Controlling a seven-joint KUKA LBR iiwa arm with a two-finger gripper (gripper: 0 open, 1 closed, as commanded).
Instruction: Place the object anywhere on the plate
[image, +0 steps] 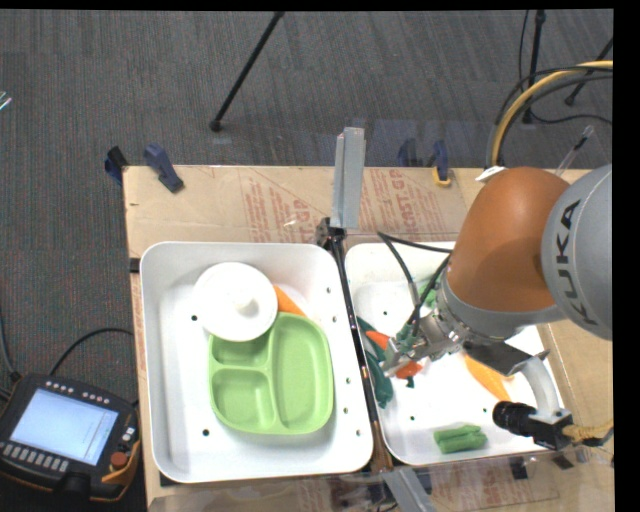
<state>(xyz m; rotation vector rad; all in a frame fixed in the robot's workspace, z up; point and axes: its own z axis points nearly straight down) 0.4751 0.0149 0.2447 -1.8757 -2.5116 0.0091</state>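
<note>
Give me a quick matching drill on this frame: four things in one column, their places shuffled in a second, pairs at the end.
Things:
1. green divided plate
2. white bowl
3. green block
4. gripper

Places:
A. near front edge of the right bin
B. lying in the middle of the left bin
C. low over the right bin's left side, among orange and green pieces
D. overlapping the plate's far-left corner

Pairs: 1-B, 2-D, 3-A, 4-C
</note>
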